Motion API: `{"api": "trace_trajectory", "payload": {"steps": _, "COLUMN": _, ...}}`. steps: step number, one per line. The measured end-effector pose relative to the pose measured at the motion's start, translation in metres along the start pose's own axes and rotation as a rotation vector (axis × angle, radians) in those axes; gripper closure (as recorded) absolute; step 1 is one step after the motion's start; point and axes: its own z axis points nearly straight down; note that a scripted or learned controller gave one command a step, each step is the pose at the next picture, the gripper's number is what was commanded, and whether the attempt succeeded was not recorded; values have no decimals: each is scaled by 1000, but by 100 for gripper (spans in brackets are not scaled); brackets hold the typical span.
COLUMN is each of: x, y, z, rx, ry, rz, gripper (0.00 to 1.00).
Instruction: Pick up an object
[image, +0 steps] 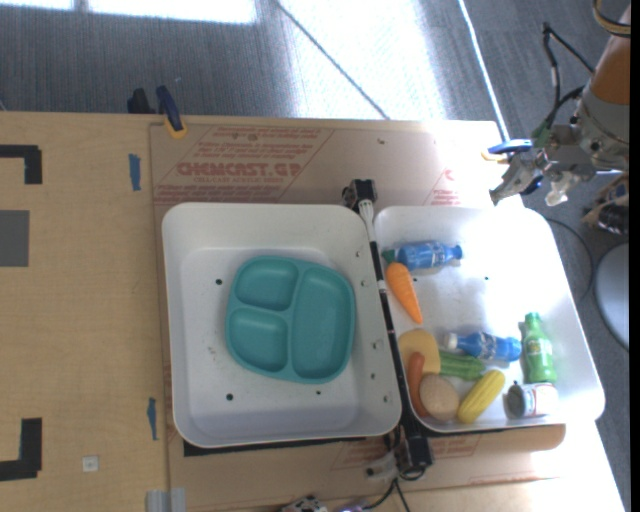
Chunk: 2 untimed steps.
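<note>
My gripper (524, 186) hangs at the upper right, above the far rim of the right bin (560, 260), fingers apart and nothing between them. The right bin holds several objects. A blue water bottle (425, 255) lies near the far left, with an orange carrot (404, 290) just below it. A second blue bottle (485, 347), a green bottle (537, 348), a yellow corn cob (482, 395), a tan potato (437, 395) and a small can (530, 400) crowd the near end. All of them lie well below and to the left of the gripper.
The left bin (190, 300) holds a teal divided plate (292, 318). A black divider bar (378, 290) runs between the two bins. Cardboard (250, 165) covers the bench behind them. Cables (560, 70) hang near the arm at the upper right.
</note>
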Motion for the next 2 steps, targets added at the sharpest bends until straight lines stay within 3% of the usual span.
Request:
{"api": "trace_trajectory", "payload": {"steps": 1, "x": 68, "y": 6, "z": 138, "rx": 1, "ry": 1, "rz": -308, "gripper": 0}}
{"api": "trace_trajectory", "payload": {"steps": 2, "x": 78, "y": 5, "z": 162, "rx": -17, "ry": 6, "rz": -237, "gripper": 0}}
